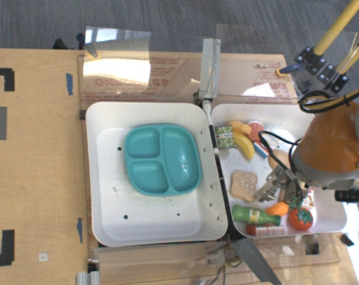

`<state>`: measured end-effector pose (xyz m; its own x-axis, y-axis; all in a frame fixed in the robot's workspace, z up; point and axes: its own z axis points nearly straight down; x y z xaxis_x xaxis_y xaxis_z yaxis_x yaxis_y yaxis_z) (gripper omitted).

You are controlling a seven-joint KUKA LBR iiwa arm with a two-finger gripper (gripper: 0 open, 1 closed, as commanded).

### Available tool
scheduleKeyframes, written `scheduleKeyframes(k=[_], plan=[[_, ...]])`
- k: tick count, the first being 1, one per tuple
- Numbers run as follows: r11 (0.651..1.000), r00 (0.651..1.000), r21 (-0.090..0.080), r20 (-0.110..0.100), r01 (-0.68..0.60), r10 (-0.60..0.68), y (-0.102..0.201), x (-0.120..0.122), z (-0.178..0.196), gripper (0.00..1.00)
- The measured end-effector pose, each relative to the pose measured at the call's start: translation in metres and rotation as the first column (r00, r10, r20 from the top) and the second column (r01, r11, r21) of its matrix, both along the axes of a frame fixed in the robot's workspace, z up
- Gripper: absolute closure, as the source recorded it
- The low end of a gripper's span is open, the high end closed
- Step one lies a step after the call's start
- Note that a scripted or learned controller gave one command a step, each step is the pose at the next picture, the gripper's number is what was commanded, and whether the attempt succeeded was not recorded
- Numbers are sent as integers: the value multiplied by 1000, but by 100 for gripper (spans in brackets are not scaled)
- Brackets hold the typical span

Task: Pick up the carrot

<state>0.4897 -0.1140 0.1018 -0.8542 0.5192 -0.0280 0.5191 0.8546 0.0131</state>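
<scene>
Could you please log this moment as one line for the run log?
gripper: low in right bin, over toys | carrot: lying just below gripper, beside tomato and bottle | grasp: unclear | left bin: teal plate

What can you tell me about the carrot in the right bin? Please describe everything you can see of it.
The carrot is a small orange piece, smooth and probably plastic toy food. It lies flat near the front of the right bin. The green bottle lies just to its left and the red tomato just to its right; whether they touch it I cannot tell. The tool hangs right above it and hides its upper end, so its full shape is unclear.
</scene>
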Motion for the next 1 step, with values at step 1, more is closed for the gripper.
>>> scheduleKeyframes(k=[1], plan=[[1000, 1000, 2, -17, -21, 21, 29, -7, 168, 100]])
